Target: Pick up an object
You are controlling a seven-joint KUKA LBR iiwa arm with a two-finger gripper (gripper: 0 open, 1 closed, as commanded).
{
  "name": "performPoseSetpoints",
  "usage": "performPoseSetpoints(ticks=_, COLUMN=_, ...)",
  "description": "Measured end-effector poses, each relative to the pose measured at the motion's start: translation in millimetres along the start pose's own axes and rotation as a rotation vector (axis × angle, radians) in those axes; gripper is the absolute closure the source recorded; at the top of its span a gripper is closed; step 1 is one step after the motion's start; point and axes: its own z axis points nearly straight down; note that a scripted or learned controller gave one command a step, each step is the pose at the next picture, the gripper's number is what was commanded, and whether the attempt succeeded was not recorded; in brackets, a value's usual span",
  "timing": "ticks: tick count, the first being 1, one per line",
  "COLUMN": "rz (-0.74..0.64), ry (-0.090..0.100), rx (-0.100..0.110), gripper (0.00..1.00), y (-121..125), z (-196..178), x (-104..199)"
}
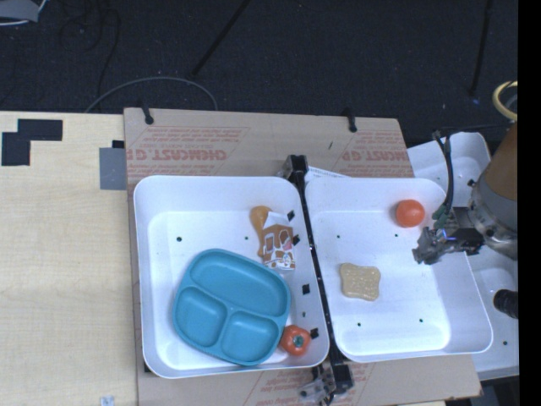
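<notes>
— Where was our claw point(427, 252)?

— At three o'clock in the right bin point(473, 332), holding nothing. We couldn't tell how wide it was.

— And the orange ball point(409, 213)?

— Just beside it, at eleven o'clock. We were reaching; next we needed to drop over it.

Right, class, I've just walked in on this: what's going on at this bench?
A grey robot arm reaches in from the right, and its hand hangs over the right bin, near that bin's right wall. Nothing shows between its fingers. An orange ball lies just to the left of the hand, and a slice of toast sits nearer the bin's middle. The left bin holds a blue divided plate, a small tomato and a patterned packet.
</notes>
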Motion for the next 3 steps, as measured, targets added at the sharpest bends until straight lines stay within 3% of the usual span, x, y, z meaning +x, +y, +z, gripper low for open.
performPoseSetpoints(ticks=3, rz=0.001, ry=0.0, rx=0.001, gripper=1.0, y=43, z=18, x=143)
